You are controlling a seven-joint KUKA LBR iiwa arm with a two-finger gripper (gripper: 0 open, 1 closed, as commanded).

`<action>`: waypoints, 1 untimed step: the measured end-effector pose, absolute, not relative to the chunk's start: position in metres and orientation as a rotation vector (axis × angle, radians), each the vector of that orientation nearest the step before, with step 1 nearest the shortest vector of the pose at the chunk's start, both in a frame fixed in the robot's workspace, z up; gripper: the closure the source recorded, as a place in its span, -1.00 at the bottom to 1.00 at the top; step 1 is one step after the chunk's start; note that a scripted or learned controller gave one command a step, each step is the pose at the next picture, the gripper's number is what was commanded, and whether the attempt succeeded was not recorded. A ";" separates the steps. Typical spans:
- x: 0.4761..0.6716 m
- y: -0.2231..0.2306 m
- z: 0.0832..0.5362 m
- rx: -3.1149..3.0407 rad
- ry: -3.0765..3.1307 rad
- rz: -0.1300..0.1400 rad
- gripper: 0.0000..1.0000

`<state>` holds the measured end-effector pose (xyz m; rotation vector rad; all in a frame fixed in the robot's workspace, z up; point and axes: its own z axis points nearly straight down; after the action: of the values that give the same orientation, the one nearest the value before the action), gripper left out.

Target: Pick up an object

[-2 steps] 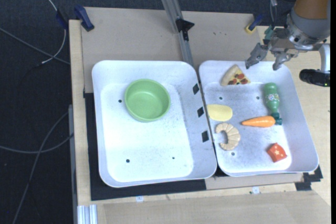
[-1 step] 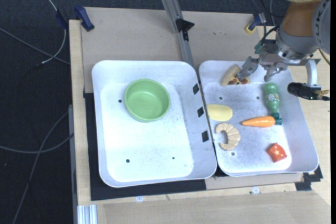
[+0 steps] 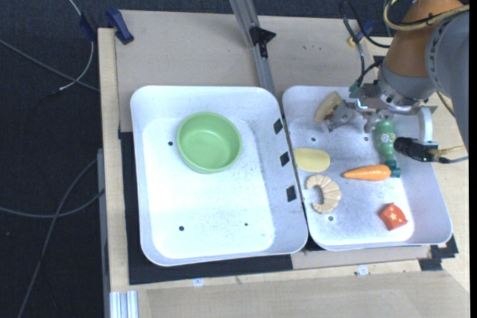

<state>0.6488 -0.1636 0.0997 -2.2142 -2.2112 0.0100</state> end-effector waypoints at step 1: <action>0.649 -0.163 0.097 -2.215 -2.213 0.007 -1.00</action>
<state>0.6485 -0.1629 0.0966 -2.2153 -2.2129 0.0069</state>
